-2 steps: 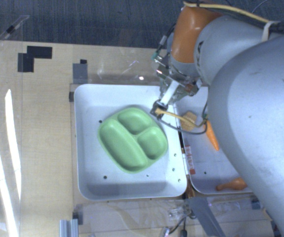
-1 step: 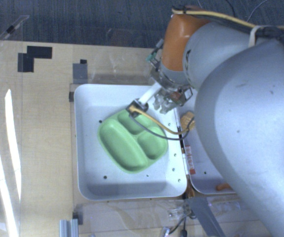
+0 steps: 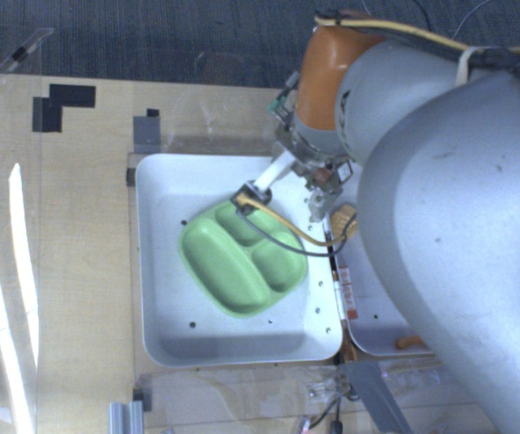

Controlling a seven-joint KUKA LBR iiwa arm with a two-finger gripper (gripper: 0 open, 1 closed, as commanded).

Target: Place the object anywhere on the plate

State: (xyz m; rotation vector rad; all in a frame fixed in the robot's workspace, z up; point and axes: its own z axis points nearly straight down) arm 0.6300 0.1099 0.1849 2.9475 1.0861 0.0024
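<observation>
Hovering at the right edge of the white bin, the gripper is seen (grip state cannot be told) near the green plate.

One fixed camera looks down at a slant on the bench and its two white bins

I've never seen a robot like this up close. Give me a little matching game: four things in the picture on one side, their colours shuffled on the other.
Things:
1. divided plate
2. left bin
3. band above the wrist
4. bench top

Colours:
A. orange
B. pale wood
C. green
D. white

Pairs: 1-C, 2-D, 3-A, 4-B.
</observation>
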